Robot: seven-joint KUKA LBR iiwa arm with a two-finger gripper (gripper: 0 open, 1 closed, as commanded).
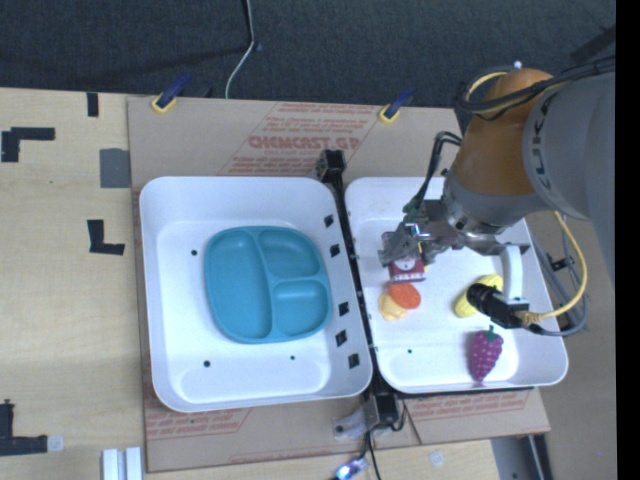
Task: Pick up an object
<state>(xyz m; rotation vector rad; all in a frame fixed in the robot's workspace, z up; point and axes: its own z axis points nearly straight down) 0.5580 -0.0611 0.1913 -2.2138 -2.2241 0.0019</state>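
Observation:
My gripper [405,250] hangs over the left part of the right bin [450,373]. A small red and white object [407,267] shows directly at its lower tip, touching or just under it. Below that lie an orange piece [404,294] and a yellow piece [391,310], close together on the bin floor. A yellow toy [466,303] with a dark end lies to the right. Purple grapes [484,353] rest near the bin's front right corner.
The left bin [170,268] holds a blue divided plate [268,283] in its middle. Black clips [345,298] run along the seam between the bins. The arm's orange band [500,158] and cables cover the right bin's back right.

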